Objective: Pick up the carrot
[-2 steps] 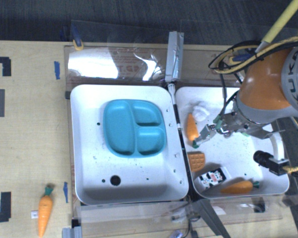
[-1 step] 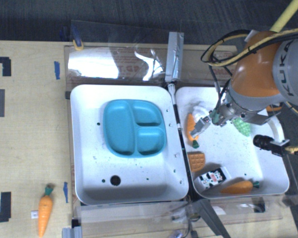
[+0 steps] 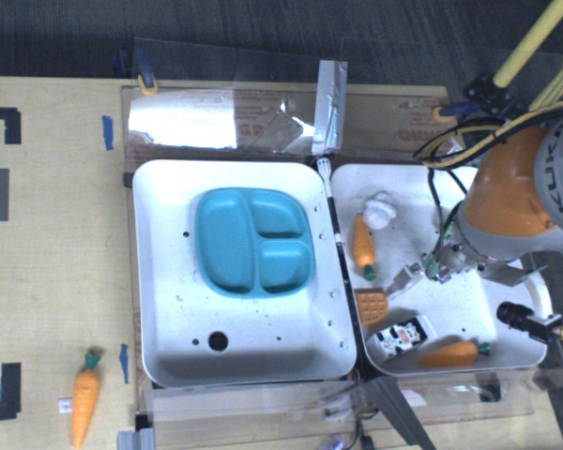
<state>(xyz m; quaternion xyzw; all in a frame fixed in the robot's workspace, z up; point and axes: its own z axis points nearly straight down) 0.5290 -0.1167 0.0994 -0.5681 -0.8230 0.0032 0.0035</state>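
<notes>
Three carrots in view. One carrot [image 3: 362, 243] lies in the right bin [image 3: 469, 298], close to its left wall, upright in frame with green end down. Second carrot [image 3: 446, 352] lies flat near the right bin's front edge, green end to the right. Third carrot [image 3: 84, 397] sits on the wooden bench [image 3: 47, 279] outside the bins, front left, well apart from the rest. Just below the first carrot: an orange waffle-like piece [image 3: 371, 302], and below that a small black-and-white item [image 3: 399, 336]. A white object [image 3: 379, 212] sits just right of the first carrot's top. Gripper [image 3: 408, 275] hangs over the right bin's middle, near the first carrot but apart from it, nothing between the fingers; jaw state too small to tell. Left bin [image 3: 169, 326] holds a blue divided tray [image 3: 255, 240].
</notes>
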